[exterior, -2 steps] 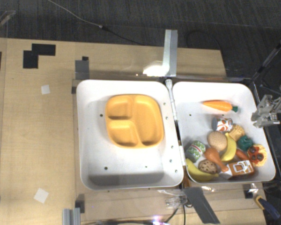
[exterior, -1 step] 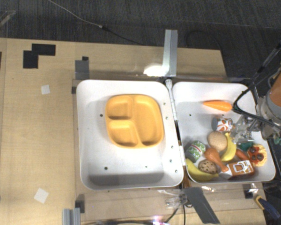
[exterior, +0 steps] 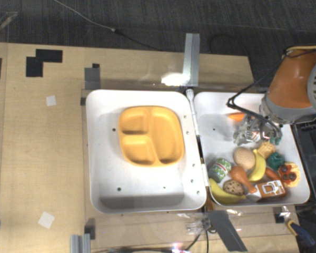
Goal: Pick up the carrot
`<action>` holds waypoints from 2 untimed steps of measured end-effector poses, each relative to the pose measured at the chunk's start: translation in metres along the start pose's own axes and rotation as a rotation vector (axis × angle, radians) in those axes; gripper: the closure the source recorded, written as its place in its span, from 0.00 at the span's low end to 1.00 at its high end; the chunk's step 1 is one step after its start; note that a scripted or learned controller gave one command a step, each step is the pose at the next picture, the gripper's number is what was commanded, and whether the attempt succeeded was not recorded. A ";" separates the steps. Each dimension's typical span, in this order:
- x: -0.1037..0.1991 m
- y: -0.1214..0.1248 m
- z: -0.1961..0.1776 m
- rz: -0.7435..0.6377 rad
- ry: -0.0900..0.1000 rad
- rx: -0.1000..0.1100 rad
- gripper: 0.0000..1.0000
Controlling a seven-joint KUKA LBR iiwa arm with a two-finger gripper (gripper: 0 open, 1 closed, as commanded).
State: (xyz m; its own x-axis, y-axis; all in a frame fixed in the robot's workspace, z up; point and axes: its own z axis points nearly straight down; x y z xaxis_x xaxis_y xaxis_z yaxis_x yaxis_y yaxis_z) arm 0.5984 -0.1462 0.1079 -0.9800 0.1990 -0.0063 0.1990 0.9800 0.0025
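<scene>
The gripper (exterior: 256,133) hangs over the upper part of the right bin (exterior: 216,107), and whether it is spread or pressed together cannot be told from this slant. The carrot (exterior: 241,177) lies lower in that bin, wedged in the food pile just beside a potato (exterior: 244,157), a banana (exterior: 258,165) and a cookie (exterior: 233,187). To do the step well, the arm should probably come down over the carrot's thicker middle and close across its width, clear of the crowding neighbours. Counted: 2 white bins, 1 yellow divided plate (exterior: 149,135) in the left bin (exterior: 102,141), 1 carrot, 2 bananas, the second (exterior: 225,195) along the pile's lower edge, 1 potato, 1 cookie, 1 juice carton (exterior: 273,190)
</scene>
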 end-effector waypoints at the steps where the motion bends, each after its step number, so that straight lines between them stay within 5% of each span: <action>1: -0.040 0.071 0.019 -0.100 -0.008 -0.001 0.00; 2: -0.068 0.001 0.003 0.240 -0.009 0.001 0.00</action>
State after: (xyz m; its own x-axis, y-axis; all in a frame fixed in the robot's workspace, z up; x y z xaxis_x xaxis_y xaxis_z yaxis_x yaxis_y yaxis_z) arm 0.6653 -0.1586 0.1054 -0.9045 0.4263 -0.0146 0.4263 0.9046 0.0038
